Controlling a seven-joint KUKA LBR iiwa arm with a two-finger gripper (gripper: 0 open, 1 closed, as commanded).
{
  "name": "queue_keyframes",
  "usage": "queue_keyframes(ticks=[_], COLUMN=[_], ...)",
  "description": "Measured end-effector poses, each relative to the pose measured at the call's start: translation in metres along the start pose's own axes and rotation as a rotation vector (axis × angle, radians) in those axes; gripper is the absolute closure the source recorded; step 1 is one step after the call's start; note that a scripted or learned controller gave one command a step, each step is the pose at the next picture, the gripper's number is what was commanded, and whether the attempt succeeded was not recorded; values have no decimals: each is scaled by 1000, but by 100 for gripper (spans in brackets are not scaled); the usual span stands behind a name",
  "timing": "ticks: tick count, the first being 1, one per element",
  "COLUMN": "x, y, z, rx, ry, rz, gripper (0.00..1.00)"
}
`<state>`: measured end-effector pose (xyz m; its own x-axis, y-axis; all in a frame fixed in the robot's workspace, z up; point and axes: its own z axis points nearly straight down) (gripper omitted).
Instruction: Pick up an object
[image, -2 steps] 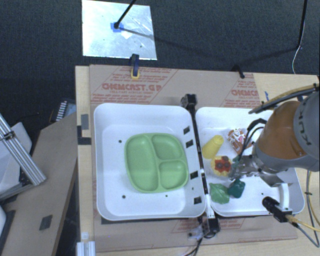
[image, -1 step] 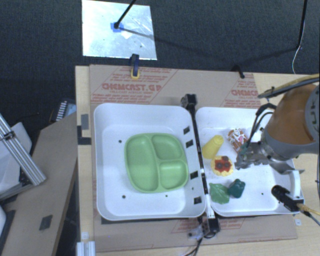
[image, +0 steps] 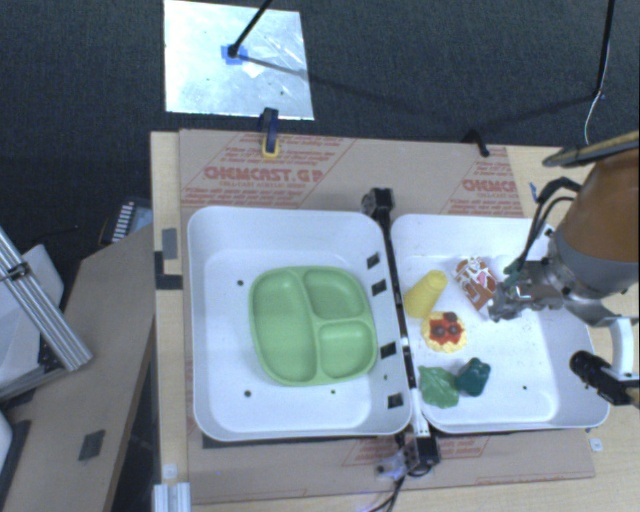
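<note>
- The end effector (image: 503, 303) hangs over the right bin (image: 540, 405), low above its floor, at the tip of the grey arm (image: 600, 240) that comes in from the right with its orange band above the wrist.
- Whether it is apart or together I cannot tell: its tip is dark, small and blurred against the white floor, and nothing can be seen held in it.
- Its tip is just beside the right edge of a red-and-white patterned toy (image: 476, 281); whether they touch cannot be made out.
- The things to pick all lie in the left half of the right bin: a yellow rounded piece (image: 426, 292) near the divider, the red-and-white toy to its right, a yellow disc with red marks (image: 446, 331) below them, then a light green leafy piece (image: 437, 386) with a darker green lump (image: 473, 376) touching its right side.
- The left bin (image: 215, 300) carries a pale green tray (image: 308, 325) with three compartments, lying flat and a little turned.
- Both bins rest on a brown cardboard sheet (image: 300, 165) on the table; red print on it reads "CHEMCAST", followed by letters that look like "GP", once above the left bin and once, slanted and partly cut off, above the right bin.
- A yellow-and-black clamp (image: 270, 133) grips the top edge of the cardboard.
- Beyond it a silvery square sheet (image: 200, 60) lies on the dark floor, with a small blue mark (image: 233, 53) on it.
</note>
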<state>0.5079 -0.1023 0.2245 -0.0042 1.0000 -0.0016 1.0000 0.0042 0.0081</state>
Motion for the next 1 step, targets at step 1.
queue_keyframes(ticks=[1], x=[0], y=[1], z=[-11], rx=[5], ry=[1], rz=[0], gripper=[100])
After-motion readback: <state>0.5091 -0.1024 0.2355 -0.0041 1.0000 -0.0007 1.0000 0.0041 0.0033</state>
